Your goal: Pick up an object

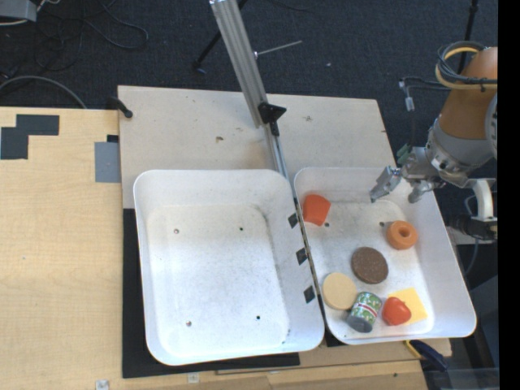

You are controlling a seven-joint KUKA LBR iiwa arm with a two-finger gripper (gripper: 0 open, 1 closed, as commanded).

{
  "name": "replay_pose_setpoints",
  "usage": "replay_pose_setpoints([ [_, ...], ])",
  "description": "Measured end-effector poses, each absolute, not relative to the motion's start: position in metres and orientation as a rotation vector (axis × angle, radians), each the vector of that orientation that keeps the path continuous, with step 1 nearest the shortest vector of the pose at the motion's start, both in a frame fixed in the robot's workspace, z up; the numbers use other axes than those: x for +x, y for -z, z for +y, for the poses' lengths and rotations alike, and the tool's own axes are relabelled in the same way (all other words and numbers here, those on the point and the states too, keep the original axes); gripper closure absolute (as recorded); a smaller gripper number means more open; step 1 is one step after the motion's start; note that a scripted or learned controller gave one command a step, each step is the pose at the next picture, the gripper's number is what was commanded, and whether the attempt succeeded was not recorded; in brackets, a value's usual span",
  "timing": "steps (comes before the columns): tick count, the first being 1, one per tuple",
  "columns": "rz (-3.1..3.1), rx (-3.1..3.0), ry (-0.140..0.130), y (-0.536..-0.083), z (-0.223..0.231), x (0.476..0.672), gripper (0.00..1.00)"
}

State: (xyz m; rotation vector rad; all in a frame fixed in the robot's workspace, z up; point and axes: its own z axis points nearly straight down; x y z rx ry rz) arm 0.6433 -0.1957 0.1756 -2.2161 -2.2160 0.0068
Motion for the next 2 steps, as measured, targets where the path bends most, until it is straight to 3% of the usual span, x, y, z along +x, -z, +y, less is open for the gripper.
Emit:
replay_pose_setpoints([
  [1,-2.221,-2.211,-0.007,-0.112,-0.194,0.647,0.0],
  [2,-2.225,-2.212,-0.005,-0.089,-0.193,0.647,0.0],
])
